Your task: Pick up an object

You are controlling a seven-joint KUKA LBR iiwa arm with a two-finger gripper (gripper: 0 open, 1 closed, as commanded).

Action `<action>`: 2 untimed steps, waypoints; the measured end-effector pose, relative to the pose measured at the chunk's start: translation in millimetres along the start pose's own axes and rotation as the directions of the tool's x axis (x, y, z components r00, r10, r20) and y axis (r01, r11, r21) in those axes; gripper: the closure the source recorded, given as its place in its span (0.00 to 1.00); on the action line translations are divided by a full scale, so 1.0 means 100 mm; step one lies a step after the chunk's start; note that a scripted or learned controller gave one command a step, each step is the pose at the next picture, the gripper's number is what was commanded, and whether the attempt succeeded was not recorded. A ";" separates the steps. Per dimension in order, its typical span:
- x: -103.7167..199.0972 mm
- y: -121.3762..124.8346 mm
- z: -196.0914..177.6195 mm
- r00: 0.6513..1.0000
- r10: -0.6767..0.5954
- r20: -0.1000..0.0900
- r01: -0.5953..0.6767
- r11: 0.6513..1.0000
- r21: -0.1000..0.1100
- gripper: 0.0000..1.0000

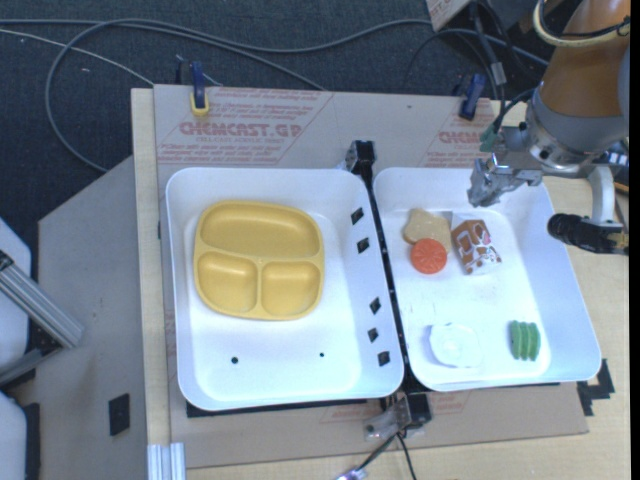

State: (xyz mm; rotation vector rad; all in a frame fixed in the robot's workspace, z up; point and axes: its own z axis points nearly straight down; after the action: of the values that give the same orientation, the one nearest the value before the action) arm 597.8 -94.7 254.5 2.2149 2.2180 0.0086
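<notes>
My gripper (487,190) hangs over the far edge of the right bin (570,298), just above and right of a brown-and-white packet (474,245). Nothing is seen between its fingers. Left of the packet lie a tan bread-like piece (425,225) and a red-orange round slice (430,257). A white round lid (455,343) and a green ridged piece (524,339) sit near the bin's front.
The left bin (190,338) holds a yellow three-compartment plate (259,258). A black divider with clips (375,268) runs between the bins. The bench board carries blue clamps (199,88) at its far edge.
</notes>
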 end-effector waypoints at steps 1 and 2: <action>0.00 0.01 -0.23 1.000 0.001 -0.001 -0.001 1.000 0.005 1.00; 0.60 -0.04 -0.21 1.000 -0.005 -0.004 0.005 1.000 0.011 1.00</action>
State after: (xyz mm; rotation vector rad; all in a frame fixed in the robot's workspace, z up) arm 593.3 -34.3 275.6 2.2170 2.2309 0.0016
